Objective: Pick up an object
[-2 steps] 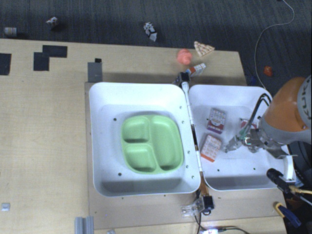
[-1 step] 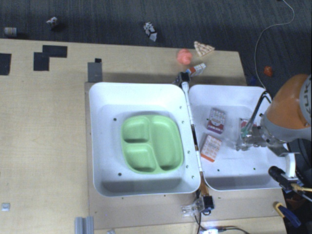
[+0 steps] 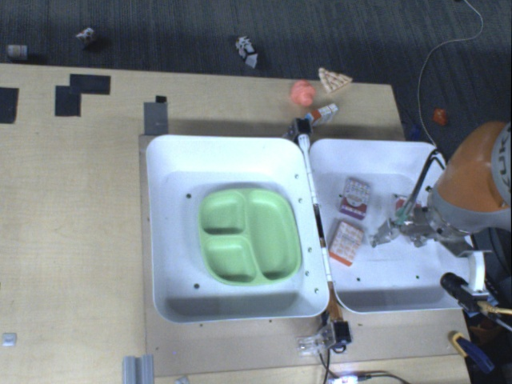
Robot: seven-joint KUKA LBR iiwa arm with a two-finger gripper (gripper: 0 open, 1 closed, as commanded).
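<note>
Two small packets lie in the right bin (image 3: 376, 290): a purple and white one (image 3: 354, 198) and, just below it, an orange and white one (image 3: 346, 242). My gripper (image 3: 394, 229) hangs low over the right bin, to the right of both packets and apart from them. Nothing shows between its fingers. The grey arm with its orange band (image 3: 478, 174) reaches in from the right. A green divided tray (image 3: 250, 234) lies in the left bin (image 3: 172, 182).
On the bench beyond the bins lie a pink ball (image 3: 302, 93), a wedge-shaped toy (image 3: 334, 79) and a small tube (image 3: 322, 114). Cables and a clip sit at the bins' front edge (image 3: 332, 338). Small bits of litter dot the dark floor at the back.
</note>
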